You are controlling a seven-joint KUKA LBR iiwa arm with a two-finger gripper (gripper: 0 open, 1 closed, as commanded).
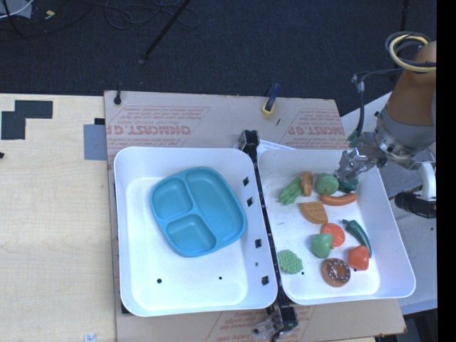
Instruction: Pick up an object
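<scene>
Gripper (pixel 350 168) hovers right of centre, over green ball (pixel 327 184); finger state indeterminate. Ball appears light, rigid, slippery plastic; grasp across its widest middle recommended.

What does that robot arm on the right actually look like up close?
The arm is thick and rounded, with a broad orange band above a grey metal wrist. A looped yellowish cable sits at its top, and thin dark wires run down its side. It ends in a small grey metal gripper.
</scene>
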